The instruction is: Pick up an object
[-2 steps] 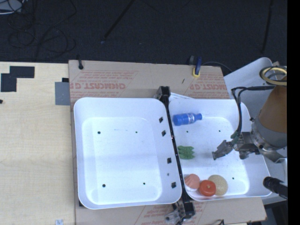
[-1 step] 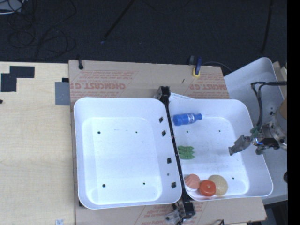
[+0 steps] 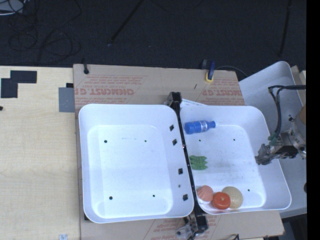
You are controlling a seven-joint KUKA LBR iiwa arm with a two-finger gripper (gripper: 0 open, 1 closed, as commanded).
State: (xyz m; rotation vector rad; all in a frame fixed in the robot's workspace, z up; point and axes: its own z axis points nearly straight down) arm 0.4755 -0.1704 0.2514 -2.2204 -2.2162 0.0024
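- Gripper [image 3: 264, 155] poised at the right bin's [image 3: 250, 115] right wall, low over the rim; whether wide or narrow, cannot tell at this size.
- Nothing seen held.
- Blue bottle [image 3: 199, 127] well off to the gripper's left and up-frame, lying on its side by the divider [image 3: 183, 154]; long axis running roughly left-right across the view, cap end pointing toward the gripper's side.
- Green piece [image 3: 198, 162] straight left of the gripper, about level with it, small and flat, also near the divider.
- Pink lump [image 3: 204, 193], red cap [image 3: 221, 200] and tan disc [image 3: 233, 196] bunched left and down-frame of the gripper, touching one another in the near corner.
- Tan disc probably nearest of all; a short reach left and down-frame likely enough.
- Crowding there a risk: a close on the disc could well nudge the red cap.
- Left bin [image 3: 90, 134] far beyond the divider.
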